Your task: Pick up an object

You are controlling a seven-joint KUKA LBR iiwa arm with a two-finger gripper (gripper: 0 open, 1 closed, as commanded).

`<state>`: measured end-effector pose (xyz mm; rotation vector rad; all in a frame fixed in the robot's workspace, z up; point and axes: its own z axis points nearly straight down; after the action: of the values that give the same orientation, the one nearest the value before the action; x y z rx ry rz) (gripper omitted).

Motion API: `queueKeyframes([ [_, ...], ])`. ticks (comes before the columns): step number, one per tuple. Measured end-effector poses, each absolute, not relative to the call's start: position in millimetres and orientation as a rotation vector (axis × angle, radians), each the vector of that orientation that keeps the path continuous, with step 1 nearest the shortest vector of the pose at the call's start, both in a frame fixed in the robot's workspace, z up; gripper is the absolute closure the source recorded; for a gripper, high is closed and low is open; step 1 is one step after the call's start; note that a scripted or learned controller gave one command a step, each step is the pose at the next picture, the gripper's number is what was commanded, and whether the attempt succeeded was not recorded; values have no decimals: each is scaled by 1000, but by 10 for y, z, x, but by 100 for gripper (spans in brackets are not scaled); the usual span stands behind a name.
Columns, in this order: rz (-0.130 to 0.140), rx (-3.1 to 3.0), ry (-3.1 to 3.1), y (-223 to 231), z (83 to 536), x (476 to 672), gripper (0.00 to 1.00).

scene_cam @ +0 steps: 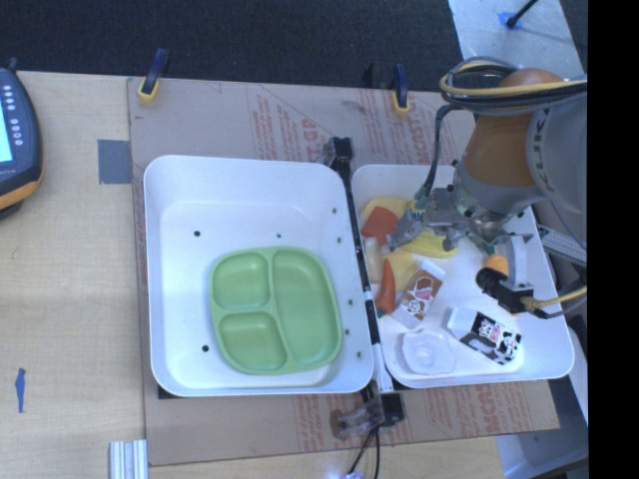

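The arm reaches in from the right over the right bin (555, 359). My gripper (431, 230) hangs low at the back of that bin, just above a yellow piece (401, 263) and beside a red-orange piece (379, 221). A slim orange-red piece (386, 285) lies by the bin's left wall. A small brown and white packet (420, 296) sits in the middle. In front of it lies a clear round lid (427, 351). A white box with black spots (488, 333) rests at the front right. The wrist hides what is between the fingers.
The left bin (180, 200) holds a green divided plate (275, 310). A black divider clip (341, 152) sits between the bins at the back. A handheld pendant (15, 138) lies at the far left of the bench. Cables (529, 302) trail off the arm.
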<state>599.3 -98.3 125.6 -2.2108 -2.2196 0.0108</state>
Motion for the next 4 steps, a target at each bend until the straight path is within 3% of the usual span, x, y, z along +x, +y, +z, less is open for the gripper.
queueKeyframes([
  [1,-2,-2215,-2230,-970,983,6387,0],
  [2,12,-2200,-2213,-1087,970,6553,0],
  [3,5,-2213,-2220,-1069,968,6508,0],
  [4,4,-2211,-2223,-1077,1082,6515,100],
])
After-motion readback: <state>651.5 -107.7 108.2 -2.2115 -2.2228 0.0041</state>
